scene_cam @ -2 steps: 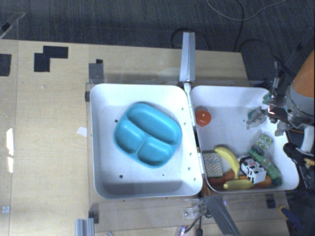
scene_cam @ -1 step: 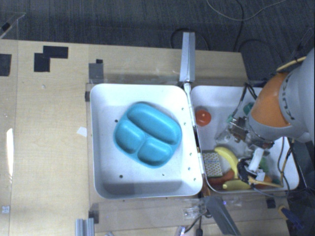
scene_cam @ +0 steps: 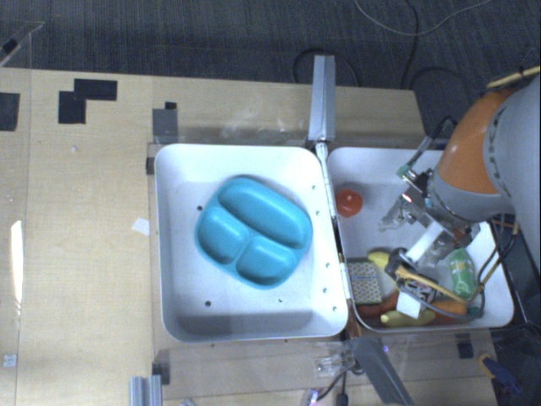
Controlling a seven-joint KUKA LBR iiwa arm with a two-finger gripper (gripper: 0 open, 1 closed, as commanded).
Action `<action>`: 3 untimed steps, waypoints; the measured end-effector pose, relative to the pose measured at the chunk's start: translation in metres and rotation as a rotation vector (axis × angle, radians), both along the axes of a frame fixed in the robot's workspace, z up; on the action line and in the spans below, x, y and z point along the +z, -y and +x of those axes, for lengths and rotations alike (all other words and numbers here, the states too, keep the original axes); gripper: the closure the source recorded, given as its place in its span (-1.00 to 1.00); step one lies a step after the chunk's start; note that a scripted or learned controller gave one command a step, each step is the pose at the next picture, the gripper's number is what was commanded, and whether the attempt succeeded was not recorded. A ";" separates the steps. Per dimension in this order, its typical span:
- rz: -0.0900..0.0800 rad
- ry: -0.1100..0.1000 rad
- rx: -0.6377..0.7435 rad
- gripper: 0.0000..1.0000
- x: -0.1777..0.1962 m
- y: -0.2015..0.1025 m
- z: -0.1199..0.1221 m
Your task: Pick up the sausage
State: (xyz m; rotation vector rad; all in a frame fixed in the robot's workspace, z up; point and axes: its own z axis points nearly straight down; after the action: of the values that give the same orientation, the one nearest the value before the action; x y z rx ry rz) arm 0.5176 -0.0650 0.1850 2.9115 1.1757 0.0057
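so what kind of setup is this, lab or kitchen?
Likely a robot lab bin-picking bench: two white bins side by side on a wooden bench, toy food piled in the right one, loose cables on carpet.

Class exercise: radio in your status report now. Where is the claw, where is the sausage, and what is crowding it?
Claw low over right bin. Sausage at bin's near edge, partly covered. Yellow toy, grater, green item crowd it.

Two shallow white bins are counted on the bench, a left bin [scene_cam: 169,252] and a right bin [scene_cam: 372,163]. One blue divided plate [scene_cam: 254,231] is seen in the left. In the right, one red tomato-like ball [scene_cam: 348,201], one green packet [scene_cam: 461,273] and one grater-like mesh piece [scene_cam: 365,282] are made out; the remaining clutter cannot be counted reliably.
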 end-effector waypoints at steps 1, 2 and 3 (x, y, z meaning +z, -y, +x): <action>0.001 -0.002 -0.012 -1.00 -0.001 -0.037 0.000; 0.001 -0.003 -0.079 -1.00 -0.001 -0.058 0.048; 0.002 -0.001 -0.389 -1.00 0.000 -0.050 0.099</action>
State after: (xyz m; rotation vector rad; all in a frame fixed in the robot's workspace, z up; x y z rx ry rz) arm 0.6166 -0.0149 0.1850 3.0851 0.5909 0.0040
